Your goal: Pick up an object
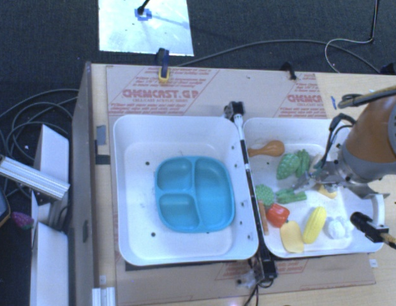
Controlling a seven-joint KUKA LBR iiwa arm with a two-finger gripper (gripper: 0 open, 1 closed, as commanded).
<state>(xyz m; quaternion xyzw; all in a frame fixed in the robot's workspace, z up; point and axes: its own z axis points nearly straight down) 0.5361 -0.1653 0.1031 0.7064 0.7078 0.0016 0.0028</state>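
Observation:
My gripper [307, 182] reaches in from the right and sits low in the right bin [351, 250], among the toy foods. Its tip lies just right of a green leafy piece [293, 164] and above a small green piece [291, 196]. A small yellow piece [327, 192] rests right beside it. Around it lie a tan drumstick [268, 149], another green piece [264, 193], a red piece [277, 214], a yellow corn cob [314, 224], a yellow slice [291, 238] and a white piece [337, 228]. I see nothing clearly held.
The left bin [131, 190] holds a blue divided plate [194, 193]. A ridge [247, 171] separates the two bins. An orange stick [263, 217] lies along the right bin's left wall. Cables and metal parts lie off the bench at left.

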